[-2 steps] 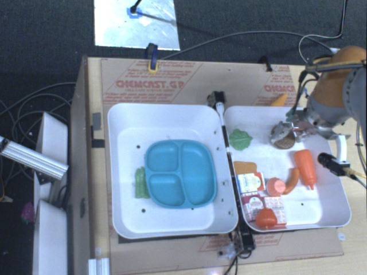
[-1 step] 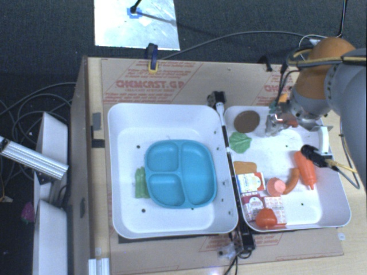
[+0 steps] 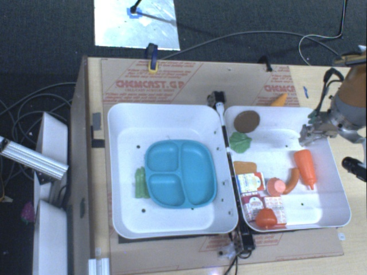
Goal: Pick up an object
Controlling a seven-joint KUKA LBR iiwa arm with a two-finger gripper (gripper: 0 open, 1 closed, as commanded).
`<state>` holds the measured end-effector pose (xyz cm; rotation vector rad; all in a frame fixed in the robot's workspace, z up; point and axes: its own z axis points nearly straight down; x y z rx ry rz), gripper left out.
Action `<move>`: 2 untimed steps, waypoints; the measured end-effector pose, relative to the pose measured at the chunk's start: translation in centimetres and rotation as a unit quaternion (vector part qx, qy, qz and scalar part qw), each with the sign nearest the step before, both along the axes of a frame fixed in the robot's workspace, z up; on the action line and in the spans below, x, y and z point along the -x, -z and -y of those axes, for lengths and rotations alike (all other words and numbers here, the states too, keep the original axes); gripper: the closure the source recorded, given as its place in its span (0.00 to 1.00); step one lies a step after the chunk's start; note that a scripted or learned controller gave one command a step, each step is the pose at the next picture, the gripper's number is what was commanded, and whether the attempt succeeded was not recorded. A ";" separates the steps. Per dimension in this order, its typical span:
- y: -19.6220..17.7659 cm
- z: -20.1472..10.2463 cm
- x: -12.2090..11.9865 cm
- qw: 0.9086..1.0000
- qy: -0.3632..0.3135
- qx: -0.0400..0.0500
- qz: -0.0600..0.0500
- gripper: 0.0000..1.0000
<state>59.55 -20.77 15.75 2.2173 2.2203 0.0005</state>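
The right bin [image 3: 330, 211] holds several toy foods: a brown round patty [image 3: 246, 121], a green leafy piece [image 3: 239, 142], an orange bottle [image 3: 306, 167], a sausage [image 3: 291, 180], a pink cup [image 3: 276, 186], small cartons [image 3: 250, 183] and a red piece [image 3: 265, 218]. My gripper [image 3: 309, 134] hangs over the bin's far right side, just above the orange bottle's top. Nothing shows between its fingers.
The left bin [image 3: 123, 153] holds a blue divided plate [image 3: 180, 173] and a green piece [image 3: 141, 183] beside it. An orange carrot-like piece [image 3: 278, 100] lies on the bench behind the right bin. Cables run along the back.
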 end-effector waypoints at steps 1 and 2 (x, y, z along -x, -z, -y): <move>0.0 -0.1 0.0 1.000 0.000 -0.001 0.000 0.00; 7.3 -0.1 1.4 1.000 0.000 -0.001 -0.001 0.00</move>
